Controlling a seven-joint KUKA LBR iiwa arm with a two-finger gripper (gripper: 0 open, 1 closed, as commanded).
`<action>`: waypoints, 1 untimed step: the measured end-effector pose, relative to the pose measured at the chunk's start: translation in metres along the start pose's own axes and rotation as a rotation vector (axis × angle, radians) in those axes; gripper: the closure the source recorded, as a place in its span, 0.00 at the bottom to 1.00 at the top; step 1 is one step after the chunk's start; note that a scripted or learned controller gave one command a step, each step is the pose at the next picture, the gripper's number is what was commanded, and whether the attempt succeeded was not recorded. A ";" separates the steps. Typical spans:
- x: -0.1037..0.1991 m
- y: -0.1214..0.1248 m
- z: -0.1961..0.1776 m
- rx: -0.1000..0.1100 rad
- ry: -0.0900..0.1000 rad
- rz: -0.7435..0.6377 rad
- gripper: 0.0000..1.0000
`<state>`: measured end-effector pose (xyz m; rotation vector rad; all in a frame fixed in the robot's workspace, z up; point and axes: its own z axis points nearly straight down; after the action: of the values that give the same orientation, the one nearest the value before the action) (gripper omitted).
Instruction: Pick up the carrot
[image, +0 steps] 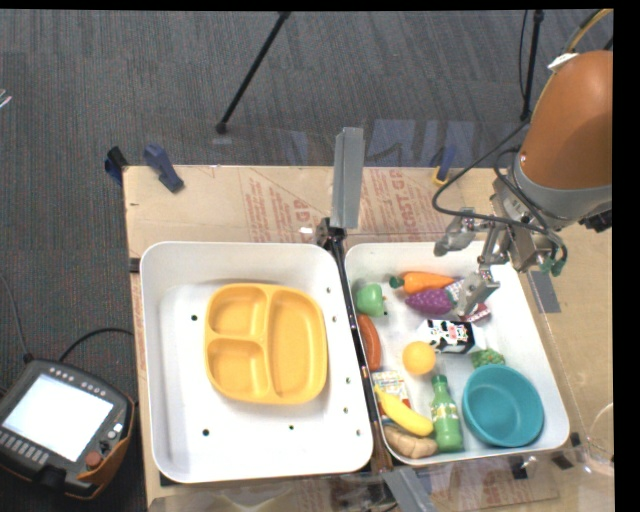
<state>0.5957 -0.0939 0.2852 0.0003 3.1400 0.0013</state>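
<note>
carrot (424, 281) lying flat, long axis left-right, green top pointing left

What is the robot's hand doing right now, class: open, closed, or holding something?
Hand: over the right bin, just right of the carrot; open or closed cannot be told.

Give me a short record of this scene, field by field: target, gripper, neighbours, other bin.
target: carrot, lying near the far wall of the right bin
gripper: gripper just right of the carrot, over the right bin, nothing seen held
neighbours: purple grapes touching the carrot; green apple to its left
other bin: left bin holds a yellow divided plate
</note>
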 end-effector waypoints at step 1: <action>0.090 -0.013 0.119 -0.003 0.015 -0.017 0.00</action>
<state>0.5056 -0.1068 0.1662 -0.0261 3.1545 0.0054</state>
